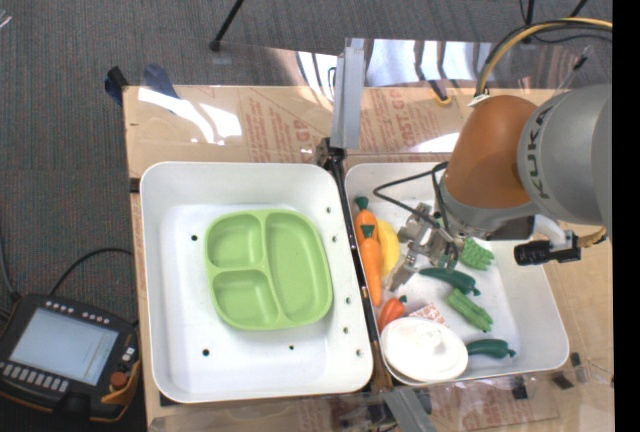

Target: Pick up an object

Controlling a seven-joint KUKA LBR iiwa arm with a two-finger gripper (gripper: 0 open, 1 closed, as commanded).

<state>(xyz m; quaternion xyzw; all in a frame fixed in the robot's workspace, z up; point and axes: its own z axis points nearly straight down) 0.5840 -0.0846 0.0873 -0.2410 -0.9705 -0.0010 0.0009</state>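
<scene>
Plastic toy vegetables (452, 286) crowd right white bin (548, 320), partly hidden under grey two-finger gripper (412, 258); fingers' state unclear, too blurred. Green divided plate (268, 269) in left bin (160, 220). Grey carpet (120, 10) around.

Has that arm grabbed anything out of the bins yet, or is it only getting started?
Nothing looks picked up yet. The gripper hangs low in the right bin, beside the carrot and close to the green toy vegetables, with nothing visibly between its fingers. The white lid and the green plate in the left bin lie untouched. Gripping a thing and lifting it is what's left.
</scene>
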